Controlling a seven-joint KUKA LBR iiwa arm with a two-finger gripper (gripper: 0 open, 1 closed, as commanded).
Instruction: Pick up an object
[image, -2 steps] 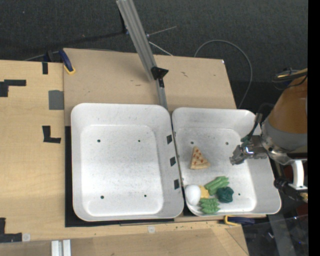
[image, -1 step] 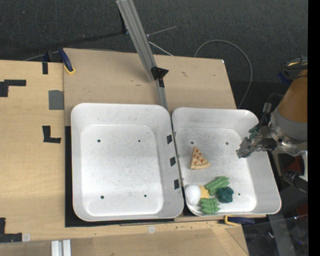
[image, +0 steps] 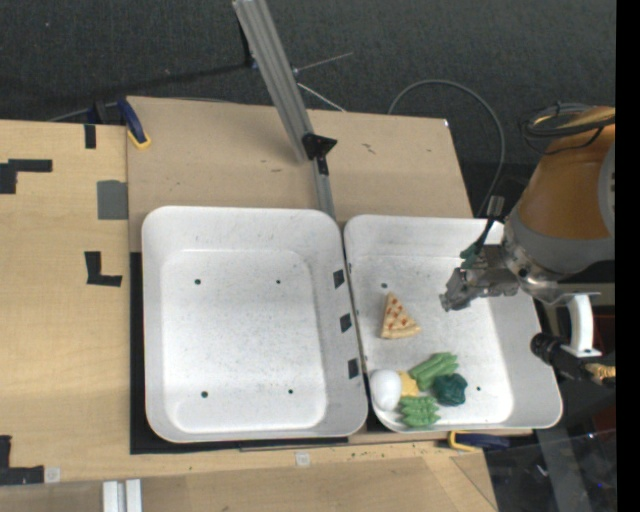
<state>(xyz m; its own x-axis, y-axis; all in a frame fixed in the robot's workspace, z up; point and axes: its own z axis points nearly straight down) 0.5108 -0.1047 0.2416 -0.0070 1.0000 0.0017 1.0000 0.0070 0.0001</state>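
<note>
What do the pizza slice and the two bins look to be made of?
Pizza slice: probably moulded toy plastic, going by its flat tan and red colouring. Left bin and right bin: apparently thin formed white plastic, matte and dark-speckled, with rounded corners.

Speckled white plastic bins (image: 240, 225), wooden bench (image: 60, 300)

The big grey robot arm (image: 575, 215) comes in from the right side of the camera view. It has a wide orange band just above its wrist. The arm bends down and to the left. At its end sits the small dark grey two-finger metal gripper (image: 455, 296). The gripper points down and to the left. Thin black cables run along the wrist.
</note>
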